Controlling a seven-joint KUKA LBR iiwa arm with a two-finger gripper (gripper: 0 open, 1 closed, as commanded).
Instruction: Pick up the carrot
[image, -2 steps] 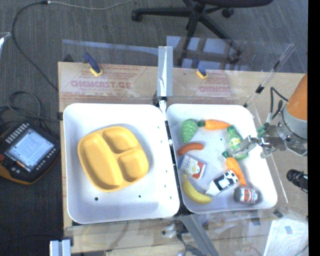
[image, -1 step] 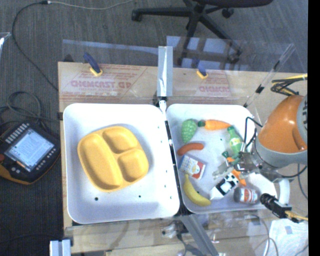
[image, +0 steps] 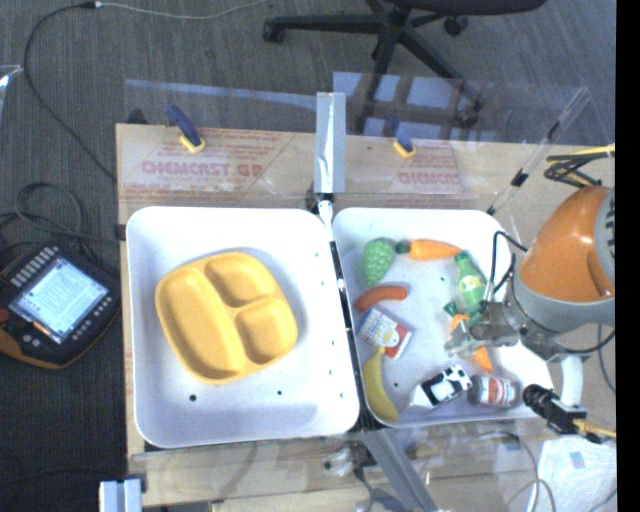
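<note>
1. A grey KUKA arm with an orange band (image: 570, 250) reaches in from the right over the right-hand white bin (image: 345, 300), its gripper (image: 478, 335) low at that bin's right side, beside a small orange item too small to identify.
2. Whether the gripper's fingers are spread or closed cannot be told at this slant; nothing can be made out between them.
3. The carrot (image: 435, 249) lies near the bin's far edge, pointing right, well apart from the gripper.
4. A bumpy green fruit (image: 377, 260) sits just left of the carrot, and a green bottle (image: 468, 281) lies just below the carrot's tip.
5. A red sausage (image: 381, 296) rests mid-bin above a red-and-white packet (image: 385, 333); a banana (image: 376, 385) curves along the near left corner.
6. A black-and-white toy (image: 445, 385) and a small bottle (image: 493, 390) lie near the front wall.
7. The left-hand white bin (image: 150, 400) holds a yellow divided tray (image: 227, 315), sitting tilted to the bin's walls.
</note>
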